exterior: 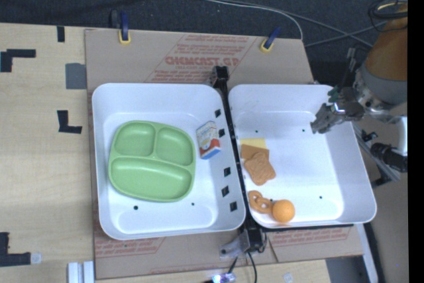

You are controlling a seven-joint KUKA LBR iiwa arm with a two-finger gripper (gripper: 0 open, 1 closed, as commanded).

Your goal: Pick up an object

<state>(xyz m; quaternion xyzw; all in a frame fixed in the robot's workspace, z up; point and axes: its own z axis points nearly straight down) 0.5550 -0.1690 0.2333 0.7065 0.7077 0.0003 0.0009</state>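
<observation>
While the jaws hover at the right bin's [344, 162] far edge, whether apart or together I cannot tell, nothing is held. Best descend squarely over the orange ball [283, 211], clear of the pretzel [258, 201].

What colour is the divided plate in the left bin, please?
Light green, seen in the camera view: divided plate.

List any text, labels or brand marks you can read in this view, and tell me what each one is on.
Red print on the cardboard sheet under the bins: too blurred to read for sure; the large line may say "CHEMCAST".
Small carton in the left bin, beside the green plate: coloured label, too small to read.
Nothing else carries readable text.
</observation>
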